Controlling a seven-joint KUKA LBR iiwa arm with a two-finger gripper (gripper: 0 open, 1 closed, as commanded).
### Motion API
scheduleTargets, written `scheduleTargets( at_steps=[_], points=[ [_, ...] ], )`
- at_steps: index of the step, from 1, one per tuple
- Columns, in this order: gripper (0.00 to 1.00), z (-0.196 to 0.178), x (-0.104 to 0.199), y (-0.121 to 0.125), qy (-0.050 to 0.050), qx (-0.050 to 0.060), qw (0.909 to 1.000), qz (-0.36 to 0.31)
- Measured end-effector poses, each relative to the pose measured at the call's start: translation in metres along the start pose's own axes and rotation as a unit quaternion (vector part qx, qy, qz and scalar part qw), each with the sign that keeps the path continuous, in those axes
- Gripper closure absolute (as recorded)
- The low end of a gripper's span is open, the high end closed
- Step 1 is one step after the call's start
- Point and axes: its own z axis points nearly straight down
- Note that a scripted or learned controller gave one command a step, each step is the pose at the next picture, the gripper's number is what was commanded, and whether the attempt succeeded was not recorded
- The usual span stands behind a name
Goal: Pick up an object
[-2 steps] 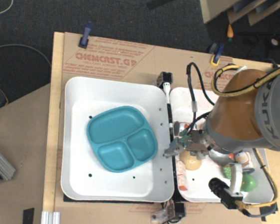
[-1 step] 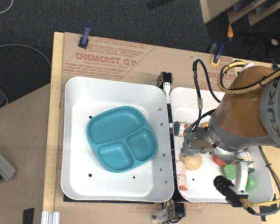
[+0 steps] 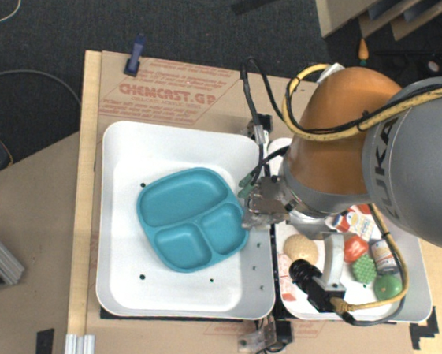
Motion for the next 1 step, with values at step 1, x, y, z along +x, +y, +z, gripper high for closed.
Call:
scheduleTargets(
  at_steps=[1],
  points=[
    [1.00, -0.1189, -0.0102, 0.0016, 0.000, -0.004, 1.0000, 0.004]
  ],
)
